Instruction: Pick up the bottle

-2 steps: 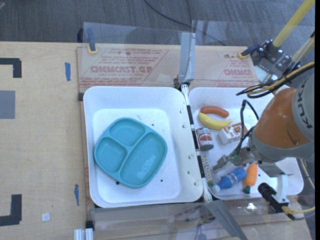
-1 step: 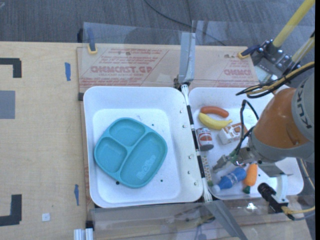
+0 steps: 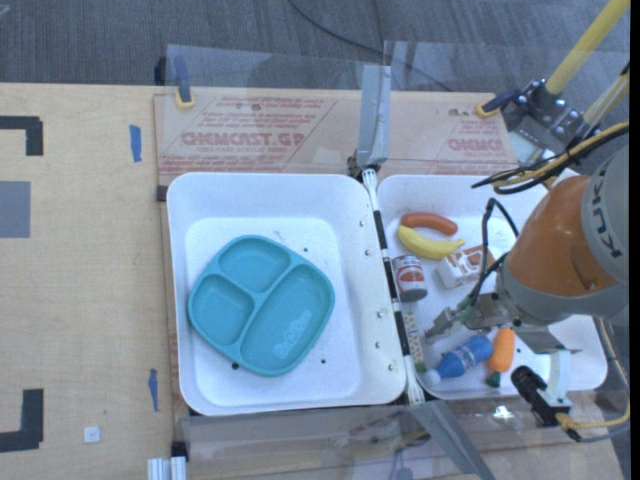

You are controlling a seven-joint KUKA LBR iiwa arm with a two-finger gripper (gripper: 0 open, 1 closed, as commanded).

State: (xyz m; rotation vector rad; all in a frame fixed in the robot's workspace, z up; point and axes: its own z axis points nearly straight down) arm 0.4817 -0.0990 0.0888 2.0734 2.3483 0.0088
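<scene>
The bottle (image 3: 466,355) is small and blue with a pale cap end. It lies on its side near the front edge of the right bin (image 3: 590,370). My gripper (image 3: 452,319) hangs just above and behind the bottle, slightly to its left, with the grey and orange arm (image 3: 560,258) reaching in from the right. Nothing shows held in the gripper, and the bottle rests on the bin floor.
An orange carrot (image 3: 502,352) lies right beside the bottle. Further back in the right bin are a can (image 3: 408,277), a small box (image 3: 462,267), a banana (image 3: 428,242) and a sausage (image 3: 428,221). The left bin (image 3: 190,208) holds a teal divided plate (image 3: 262,304).
</scene>
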